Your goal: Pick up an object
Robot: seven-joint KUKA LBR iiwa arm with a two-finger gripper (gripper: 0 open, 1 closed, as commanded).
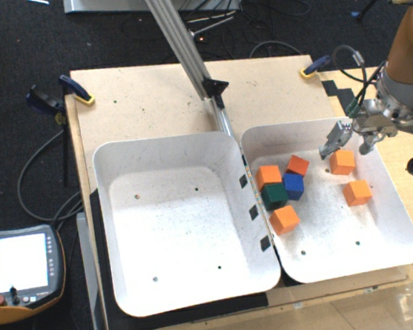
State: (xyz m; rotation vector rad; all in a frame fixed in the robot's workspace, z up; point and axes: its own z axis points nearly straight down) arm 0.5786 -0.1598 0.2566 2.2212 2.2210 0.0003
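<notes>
Two shallow white bins are sitting side by side on a pale wooden bench (pixel 146 100). Nothing is showing in the left bin (pixel 175 216) apart from a scatter of dark specks on its floor, while the right bin (pixel 351 244) is holding a small set of blocks. Near its left wall, four blocks are crowding together: an orange block (pixel 270 174), a red-orange block (pixel 297 164) tilting just beside it, a blue block (pixel 293 184) below that one, and a green block (pixel 273 195) touching the blue one. A further orange block (pixel 284 219) is lying just below this cluster. Well apart, toward the right side of the bin, two more orange blocks are resting: an upper one (pixel 342 162) and a lower one (pixel 357 192).

The arm (pixel 407 68) is reaching in from the right, its orange band showing above a grey wrist. Its gripper (pixel 352 137) is hovering over the upper right part of the right bin, directly above and beside the upper orange block. The fingers (pixel 336 139) are spreading wide, one to the left of that block's top edge and the other toward its right, and nothing is sitting between them; the block is lying on the bin floor.

A metal pole (pixel 180 40) is slanting down to the gap between the bins, and a handheld control pad (pixel 22 273) is lying off the bench at the left.
</notes>
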